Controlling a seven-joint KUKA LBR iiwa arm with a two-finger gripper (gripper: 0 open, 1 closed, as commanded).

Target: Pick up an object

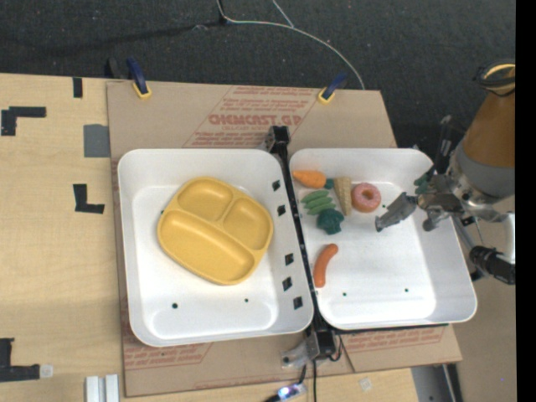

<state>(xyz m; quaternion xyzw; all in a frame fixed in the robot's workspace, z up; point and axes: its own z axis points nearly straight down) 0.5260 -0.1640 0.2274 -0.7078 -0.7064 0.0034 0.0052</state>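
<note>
The gripper (394,217) hangs over the right bin (394,300), reaching in from the right, and whether its jaws are spread or pressed together I cannot tell from here. Nothing sits between them. Just to its left and slightly farther back lies the pink donut (366,197), the nearest thing to grab. Beyond it, the cone (344,192), then the carrot (310,178) and green pieces (323,210). The sausage (323,264) lies nearer, long axis running near-to-far. My guess: donut, a short move left.
</note>
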